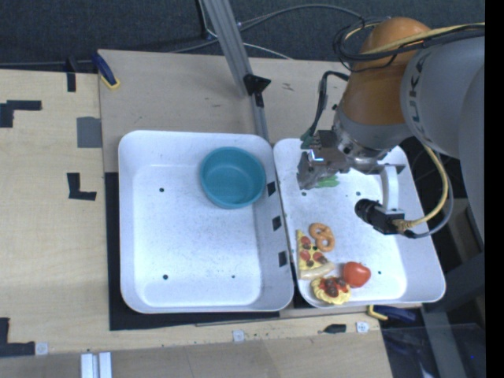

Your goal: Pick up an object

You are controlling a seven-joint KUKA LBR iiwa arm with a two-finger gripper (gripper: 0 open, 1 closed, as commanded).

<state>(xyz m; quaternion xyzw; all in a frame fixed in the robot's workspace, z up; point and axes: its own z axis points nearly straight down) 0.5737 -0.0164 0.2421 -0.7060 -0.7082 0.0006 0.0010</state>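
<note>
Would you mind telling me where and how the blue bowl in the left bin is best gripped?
Probably by the rim of the blue bowl, from straight above: it sits upright and open, so one finger can go inside and one outside. Its near-right edge lies clear of the bin wall.

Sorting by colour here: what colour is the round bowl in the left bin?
Teal blue; the round bowl shows best in the camera view, from above.
</note>
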